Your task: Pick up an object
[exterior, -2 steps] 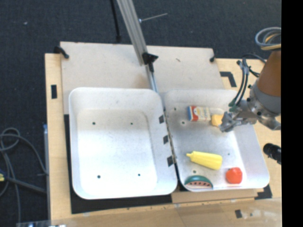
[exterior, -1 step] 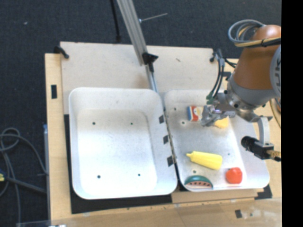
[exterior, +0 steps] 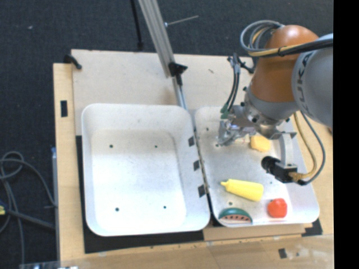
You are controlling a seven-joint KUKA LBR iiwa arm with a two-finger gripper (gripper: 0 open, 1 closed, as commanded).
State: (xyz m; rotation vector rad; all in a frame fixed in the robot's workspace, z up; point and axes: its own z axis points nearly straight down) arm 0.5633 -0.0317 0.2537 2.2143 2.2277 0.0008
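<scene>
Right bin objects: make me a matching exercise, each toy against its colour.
Things:
1. bottle
2. watermelon slice
3. tomato
4. block by the gripper

Colours:
A. red-orange
B. green rind with red flesh
C. pale yellow
D. bright yellow

Pairs: 1-D, 2-B, 3-A, 4-C

Two white bins, left bin (exterior: pixel 134 167) speckled with dark dots, right bin (exterior: pixel 235 167) likewise. Yellow bottle (exterior: pixel 244 189), pale yellow block (exterior: pixel 259 144), red-orange ball (exterior: pixel 277 208), watermelon slice (exterior: pixel 235 216) red with green rind and dark seeds. Arm (exterior: pixel 291 66) grey with orange band. Bench (exterior: pixel 129 77) light tan, floor (exterior: pixel 33 27) dark carpet. Silver metal pole (exterior: pixel 157 27).
</scene>
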